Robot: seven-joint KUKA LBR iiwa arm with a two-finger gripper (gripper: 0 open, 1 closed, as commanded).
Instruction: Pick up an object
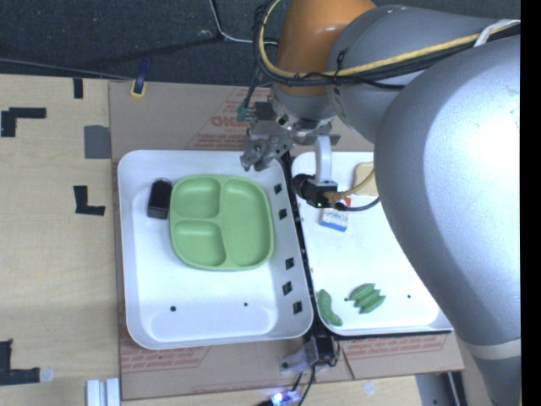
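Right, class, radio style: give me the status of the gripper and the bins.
Gripper over left bin's top right corner. Green plate and black block in left bin. Green pods in right bin.

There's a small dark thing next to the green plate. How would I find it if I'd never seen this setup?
Start at the left white bin, which holds a green divided plate. Look just off the plate's upper left edge: the small black block lies there on the bin floor, seemingly touching the plate. It is the only dark, boxy item in that bin; the plate is pale green and rounded.
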